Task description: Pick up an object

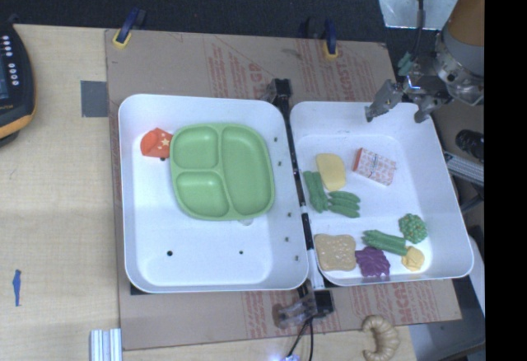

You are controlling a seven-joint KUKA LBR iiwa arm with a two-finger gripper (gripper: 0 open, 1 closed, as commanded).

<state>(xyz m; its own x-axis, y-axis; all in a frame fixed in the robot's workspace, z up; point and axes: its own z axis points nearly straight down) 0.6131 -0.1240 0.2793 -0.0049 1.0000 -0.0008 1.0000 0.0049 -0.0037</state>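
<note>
My gripper [403, 103] hangs open over the far edge of the right bin [440, 186], with nothing between its fingers [380, 101]. Below it in that bin lie a pink-and-white packet [375, 166], a yellow piece [331, 171], green beans [329, 196], a tan slice of bread [336, 251], purple grapes [373, 262], a green pod [384, 241], broccoli [413, 227] and a small yellow item [412, 259]. The packet is the nearest object to the gripper, a short way toward the front.
The left bin [148, 244] holds a green divided plate [222, 170] and a red item [156, 142] at its far left. A tan curled object [381, 336] lies on the cardboard in front of the right bin. A black and orange device [11, 79] sits at the left edge.
</note>
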